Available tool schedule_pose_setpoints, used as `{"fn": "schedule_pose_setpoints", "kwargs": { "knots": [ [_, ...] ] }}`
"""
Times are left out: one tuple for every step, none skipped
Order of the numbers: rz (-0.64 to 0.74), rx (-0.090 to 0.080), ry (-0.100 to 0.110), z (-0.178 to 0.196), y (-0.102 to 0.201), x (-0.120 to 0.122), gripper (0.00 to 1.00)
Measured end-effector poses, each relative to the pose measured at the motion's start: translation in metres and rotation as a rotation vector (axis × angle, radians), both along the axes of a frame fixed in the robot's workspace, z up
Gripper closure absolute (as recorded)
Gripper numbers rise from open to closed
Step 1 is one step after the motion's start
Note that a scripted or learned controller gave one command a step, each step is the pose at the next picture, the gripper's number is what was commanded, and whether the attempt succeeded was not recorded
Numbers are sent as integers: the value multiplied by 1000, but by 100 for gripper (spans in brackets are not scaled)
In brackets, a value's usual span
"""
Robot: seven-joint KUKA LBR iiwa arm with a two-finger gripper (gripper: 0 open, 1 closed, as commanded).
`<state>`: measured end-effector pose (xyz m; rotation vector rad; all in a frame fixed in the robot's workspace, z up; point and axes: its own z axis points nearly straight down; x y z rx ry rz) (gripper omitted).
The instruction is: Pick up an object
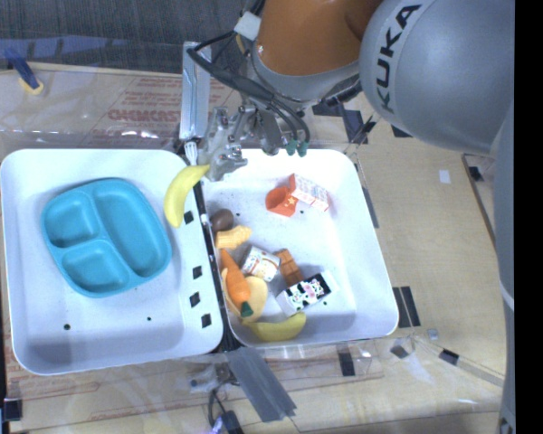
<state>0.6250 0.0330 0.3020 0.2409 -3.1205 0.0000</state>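
Observation:
My gripper (215, 163) hangs over the far end of the divider between the two bins, under the grey arm's orange band. A yellow banana (180, 195) dangles from it, upper tip caught between the metal fingers and body slanting down-left over the left bin's (36, 333) right rim. In the right bin (366, 269) lie a red and white carton (297, 197), a brown round piece (221, 219), a small jar (261, 262), a brown bottle (290, 268), an orange carrot-like toy (238, 289), a cow-print box (306, 292) and a second banana (276, 328).
A blue divided plate (104, 235) fills the middle of the left bin. The arm's bulk covers the top right of the view. A clear sheet and taped bench surround the bins.

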Motion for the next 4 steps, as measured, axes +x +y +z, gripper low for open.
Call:
{"fn": "schedule_pose_setpoints", "kwargs": {
  "knots": [
    [122, -1, -20, 73, -64, 30, 100],
    [408, 4, -8, -22, -87, -32, 100],
    [408, 3, -11, -20, -87, -32, 0],
    [409, 8, -2, -148, -133, -85, 0]
  ]
}}
